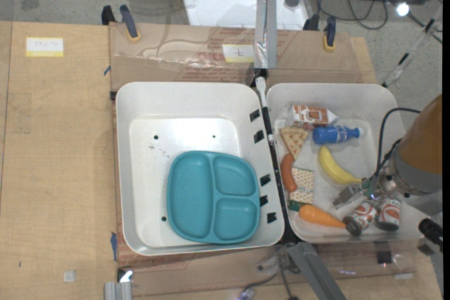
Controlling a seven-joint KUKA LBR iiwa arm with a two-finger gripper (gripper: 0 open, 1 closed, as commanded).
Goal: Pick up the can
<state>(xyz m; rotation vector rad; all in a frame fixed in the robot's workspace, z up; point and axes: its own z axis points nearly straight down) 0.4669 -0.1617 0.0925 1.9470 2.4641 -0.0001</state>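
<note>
So the arm [425, 151] is reaching in from the right, grey with that orange part showing at the edge, and the pincer [362, 194] is down low in the front right corner of the right bin [383, 96]. Honestly can't tell how its fingers stand, the whole thing is a blur of metal bits and cables.

There look to be two cans right under it. One can [360, 216], red and white, lies on its side just below the pincer, touching or nearly touching it. The second can [389, 213] sits just to the right of the first, also close beneath the pincer. Can't say either is actually gripped.

Everything else is off to the pincer's left. The banana [336, 169] is just up and left of it, almost touching. The carrot [320, 216] lies down and left, its tip near the first can. Further left are a cracker [303, 183] and a sausage [287, 173] against the bin's left wall. Up and away from the pincer are the blue bottle [336, 134] lying on its side and a small red and white carton [310, 115] behind it.

Way off to the left, the left bin [133, 151] holds a teal divided plate [213, 197]. Both bins sit on the cardboard-covered desk [56, 151].
</note>
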